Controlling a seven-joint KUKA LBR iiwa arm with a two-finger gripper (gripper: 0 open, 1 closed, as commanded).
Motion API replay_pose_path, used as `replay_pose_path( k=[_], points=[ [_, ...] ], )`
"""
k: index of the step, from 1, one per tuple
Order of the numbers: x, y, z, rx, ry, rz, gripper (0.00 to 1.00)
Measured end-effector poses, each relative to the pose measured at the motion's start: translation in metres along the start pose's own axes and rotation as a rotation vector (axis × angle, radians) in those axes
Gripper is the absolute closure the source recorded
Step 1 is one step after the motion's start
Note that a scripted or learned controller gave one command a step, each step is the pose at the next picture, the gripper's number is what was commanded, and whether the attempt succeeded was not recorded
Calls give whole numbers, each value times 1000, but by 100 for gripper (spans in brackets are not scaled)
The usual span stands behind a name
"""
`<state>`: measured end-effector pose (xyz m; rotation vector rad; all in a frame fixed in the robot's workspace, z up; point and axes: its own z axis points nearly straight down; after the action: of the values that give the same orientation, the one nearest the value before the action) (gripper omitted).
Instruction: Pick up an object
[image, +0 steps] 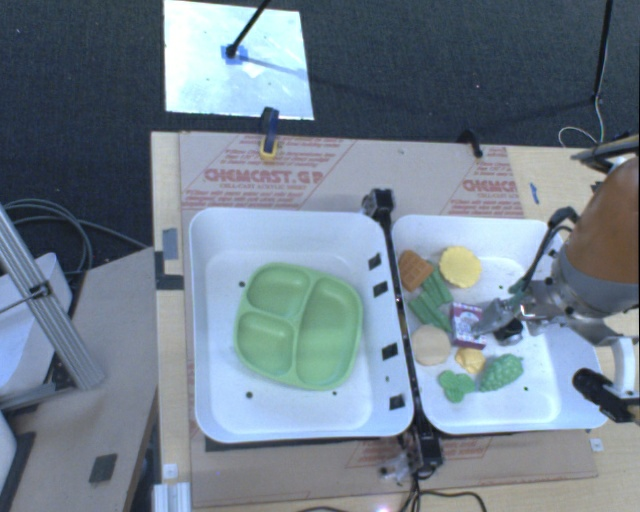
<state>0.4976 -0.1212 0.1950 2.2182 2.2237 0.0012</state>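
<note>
The right bin (540, 400) holds a heap of toy food: an orange piece (413, 268), a yellow round piece (460, 266), a green ribbed piece (432, 300), a small purple packet (466, 322), a pale round piece (431, 346), a small yellow piece (469, 360) and two green pieces (501, 371) (455, 384). My gripper (497, 319) hangs low over the middle of that bin, its tip just right of the purple packet. I cannot make out whether anything is between the fingers.
The left bin (220, 400) holds a green divided plate (300, 325). A black clamp strip (395, 310) runs between the two bins. The arm (605, 250) comes in over the right bin's right side. Brown board lies behind the bins.
</note>
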Motion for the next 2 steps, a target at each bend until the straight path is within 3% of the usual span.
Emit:
replay_pose_path(
  k=[1,2],
  points=[
    [-1,21,97,-6,-1,1,0],
    [0,20,89,-3,0,1,100]
  ],
)
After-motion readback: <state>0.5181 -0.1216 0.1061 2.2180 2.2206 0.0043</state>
